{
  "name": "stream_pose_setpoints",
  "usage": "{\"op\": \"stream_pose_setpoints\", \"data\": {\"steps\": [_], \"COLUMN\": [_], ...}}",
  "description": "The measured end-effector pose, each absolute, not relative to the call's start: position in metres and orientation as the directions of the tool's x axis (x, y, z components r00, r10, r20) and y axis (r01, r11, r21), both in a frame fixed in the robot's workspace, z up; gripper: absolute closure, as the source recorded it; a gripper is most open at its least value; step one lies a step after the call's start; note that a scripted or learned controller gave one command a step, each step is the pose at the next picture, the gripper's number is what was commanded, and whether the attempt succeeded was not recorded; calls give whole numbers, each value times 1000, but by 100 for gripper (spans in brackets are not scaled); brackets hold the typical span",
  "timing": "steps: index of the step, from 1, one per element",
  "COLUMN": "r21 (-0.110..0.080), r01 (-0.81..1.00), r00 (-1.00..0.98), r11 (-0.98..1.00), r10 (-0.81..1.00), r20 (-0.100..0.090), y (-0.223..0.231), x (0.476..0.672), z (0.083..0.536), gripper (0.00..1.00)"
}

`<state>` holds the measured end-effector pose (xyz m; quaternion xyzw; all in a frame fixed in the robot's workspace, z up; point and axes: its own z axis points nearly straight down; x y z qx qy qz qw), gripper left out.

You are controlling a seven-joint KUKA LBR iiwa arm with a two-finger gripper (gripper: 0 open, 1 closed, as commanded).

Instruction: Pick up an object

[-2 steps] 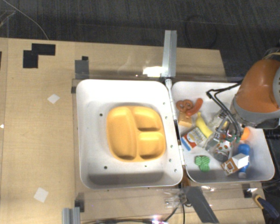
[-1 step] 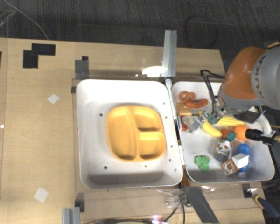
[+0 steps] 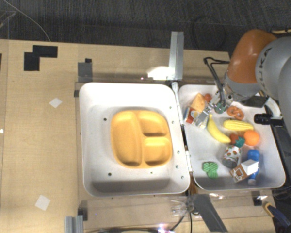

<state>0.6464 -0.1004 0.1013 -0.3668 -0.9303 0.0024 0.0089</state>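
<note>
With the pincer [image 3: 220,106] lowered at the upper middle of the right bin [image 3: 276,181], its state not discernible, the banana [image 3: 217,131] just below is best gripped across its narrow middle.

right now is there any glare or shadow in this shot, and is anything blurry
Camera view: a bright glare patch sits on the bench just above the left white bin; the yellow divided plastic tray casts a soft shadow toward the bin's near wall; the small toys in the right white bin look soft and hard to make out.
</note>
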Motion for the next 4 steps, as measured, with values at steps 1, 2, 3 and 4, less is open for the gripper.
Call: {"op": "stream_pose_setpoints", "data": {"steps": [1,2,3,4], "r21": [4,1,11,6], "r01": [867,864,995,994], "r00": [-498,-504,-99,-106], "r11": [498,504,99,106], "r10": [867,864,995,994], "r20": [3,-2,0,-1], "y": [-110,-112,-44,-35], "x": [664,664,671,670], "z": [90,101,189,199], "gripper": [0,100,100,100]}}
